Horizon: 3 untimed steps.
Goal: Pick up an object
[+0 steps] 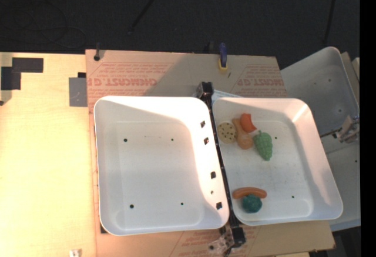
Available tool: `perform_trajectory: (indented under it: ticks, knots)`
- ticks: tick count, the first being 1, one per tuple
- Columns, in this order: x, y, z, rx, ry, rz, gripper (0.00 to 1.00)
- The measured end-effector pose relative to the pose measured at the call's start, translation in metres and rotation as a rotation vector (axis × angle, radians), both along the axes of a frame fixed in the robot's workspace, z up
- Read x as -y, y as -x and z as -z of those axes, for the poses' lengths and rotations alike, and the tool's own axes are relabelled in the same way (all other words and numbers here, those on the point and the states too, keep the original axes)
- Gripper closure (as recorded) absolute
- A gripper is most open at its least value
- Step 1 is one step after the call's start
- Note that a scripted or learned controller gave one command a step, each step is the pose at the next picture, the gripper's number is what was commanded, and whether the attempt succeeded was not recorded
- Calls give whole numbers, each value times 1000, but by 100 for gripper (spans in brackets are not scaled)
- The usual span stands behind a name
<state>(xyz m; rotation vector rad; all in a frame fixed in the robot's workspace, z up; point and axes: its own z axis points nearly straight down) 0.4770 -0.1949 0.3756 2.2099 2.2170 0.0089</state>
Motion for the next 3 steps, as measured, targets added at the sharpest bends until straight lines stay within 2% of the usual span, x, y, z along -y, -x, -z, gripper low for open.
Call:
perform_trajectory:
  ticks: [1,2,3]
  knots:
    - [0,1,-1,-15,-4,0,100]
    - [18,3,130,-26,-9,5,100]
    - [19,2,112,-16,-6,4,100]
